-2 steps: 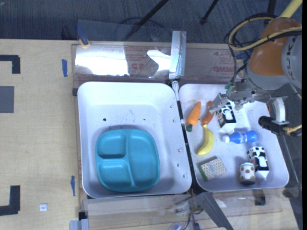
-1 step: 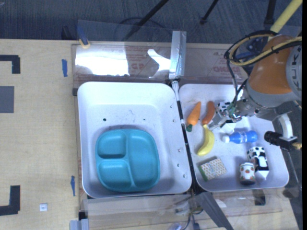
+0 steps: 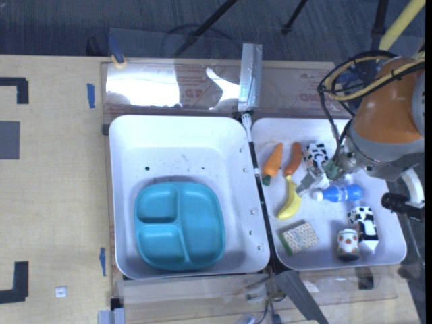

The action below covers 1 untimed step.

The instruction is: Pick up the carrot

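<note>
Carrot point(image 3: 273, 161) lies in the right bin point(image 3: 395, 252), long axis tilted near upright, green stem end toward the bottom-left. The gripper point(image 3: 316, 181) hangs just right of it, fingers spread apart, gripping nothing.

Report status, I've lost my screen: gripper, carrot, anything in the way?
Gripper low in right bin, nothing seen held. Carrot lying by the divider, untouched. Second carrot and banana crowd it.
</note>
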Each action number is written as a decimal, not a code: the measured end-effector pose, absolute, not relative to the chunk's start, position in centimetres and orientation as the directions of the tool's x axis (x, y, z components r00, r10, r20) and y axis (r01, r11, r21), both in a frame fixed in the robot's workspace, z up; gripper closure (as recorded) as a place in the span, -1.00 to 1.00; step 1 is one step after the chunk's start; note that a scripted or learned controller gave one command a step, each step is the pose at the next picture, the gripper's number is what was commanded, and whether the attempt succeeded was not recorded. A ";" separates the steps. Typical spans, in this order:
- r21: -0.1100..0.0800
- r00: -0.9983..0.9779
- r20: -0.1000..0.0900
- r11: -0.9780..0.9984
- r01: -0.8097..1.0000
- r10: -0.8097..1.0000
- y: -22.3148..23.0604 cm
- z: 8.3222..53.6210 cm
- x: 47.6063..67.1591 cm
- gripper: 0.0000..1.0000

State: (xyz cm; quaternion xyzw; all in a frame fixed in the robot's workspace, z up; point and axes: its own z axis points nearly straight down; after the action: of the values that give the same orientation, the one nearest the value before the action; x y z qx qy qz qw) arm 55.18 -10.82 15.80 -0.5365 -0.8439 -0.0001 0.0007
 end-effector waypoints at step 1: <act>0.004 -0.550 -0.004 0.550 0.835 0.835 -7.9 18.5 58.9 -1.00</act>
State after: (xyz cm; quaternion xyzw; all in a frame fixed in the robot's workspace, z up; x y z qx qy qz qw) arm 58.95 -7.87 18.53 -0.4741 -0.8805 -0.0010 -0.0025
